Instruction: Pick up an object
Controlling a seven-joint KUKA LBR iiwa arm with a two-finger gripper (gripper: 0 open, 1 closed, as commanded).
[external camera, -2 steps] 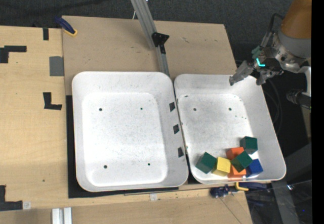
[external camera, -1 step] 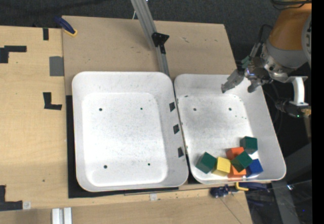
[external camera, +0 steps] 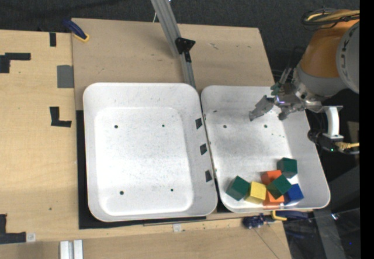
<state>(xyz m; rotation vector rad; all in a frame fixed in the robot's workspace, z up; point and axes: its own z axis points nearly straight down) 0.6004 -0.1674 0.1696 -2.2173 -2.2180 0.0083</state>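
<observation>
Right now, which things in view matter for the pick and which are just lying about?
For the job:
- gripper
- right bin
- blocks in its near corner: green, yellow, orange, blue

Lying about:
- left bin
- metal pole
- black tape marks

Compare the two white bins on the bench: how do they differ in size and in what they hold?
The left bin looks wider than the right bin. The right bin has coloured blocks piled in its near corner, green, yellow, orange and blue, which the left bin lacks. The gripper hangs over the right bin's far part, not the left bin. Both are shallow, white, round-cornered and speckled.
</observation>
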